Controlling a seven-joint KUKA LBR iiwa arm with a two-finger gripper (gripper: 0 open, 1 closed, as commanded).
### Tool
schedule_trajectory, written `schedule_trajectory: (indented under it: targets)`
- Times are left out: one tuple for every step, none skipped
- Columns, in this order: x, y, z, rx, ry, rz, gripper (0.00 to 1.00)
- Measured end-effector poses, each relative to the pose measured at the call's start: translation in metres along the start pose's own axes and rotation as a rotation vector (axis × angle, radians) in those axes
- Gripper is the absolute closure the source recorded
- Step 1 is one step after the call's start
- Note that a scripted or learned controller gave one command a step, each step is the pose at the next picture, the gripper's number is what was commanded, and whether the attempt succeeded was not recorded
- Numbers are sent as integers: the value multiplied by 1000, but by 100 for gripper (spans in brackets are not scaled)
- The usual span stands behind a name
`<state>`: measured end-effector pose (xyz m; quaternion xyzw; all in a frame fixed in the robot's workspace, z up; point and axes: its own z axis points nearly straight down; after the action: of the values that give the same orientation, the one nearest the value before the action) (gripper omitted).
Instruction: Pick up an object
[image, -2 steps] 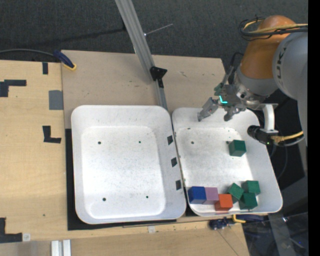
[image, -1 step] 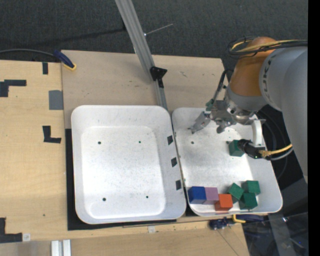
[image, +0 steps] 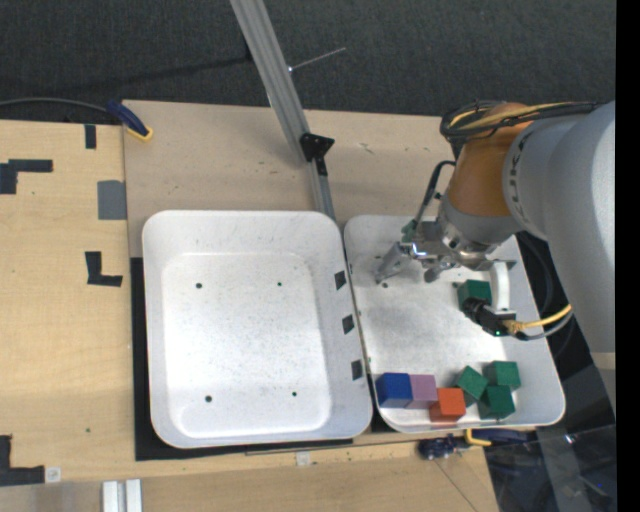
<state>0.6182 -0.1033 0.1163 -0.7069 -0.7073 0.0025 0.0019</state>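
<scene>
Objects for the pick were all sitting in the right bin (image: 400, 330), bunched along its near edge: a blue block (image: 394, 389), a purple block (image: 423, 389) touching it, an orange block (image: 450, 403) just beside that, then three green blocks, one (image: 472, 381) right behind the orange, one (image: 506, 374) further right, and one (image: 497, 401) in front near the bin's corner. There was also a separate green block (image: 475, 291) up toward the right side of the bin, well apart from the cluster, close under the arm's wrist.

The gripper (image: 405, 265) was over the far part of that same bin, near the left wall, with its fingers (image: 388, 267) spread fairly wide and pointing left. Nothing was between them as far as I could see, and they were well apart from the row of blocks. The arm (image: 560, 190) came in from the right, the orange band (image: 478, 180) sitting just above the wrist.

The left bin (image: 240, 330) sat touching the right one, both on the wooden bench (image: 60, 330). A metal pole (image: 280, 80) ran diagonally behind the bins, and a yellow-and-blue clamp (image: 133, 120) lay at the bench's far left edge.
</scene>
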Motion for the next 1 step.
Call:
schedule_trajectory:
  targets:
    - [1,-1,27,-1,0,-1,0]
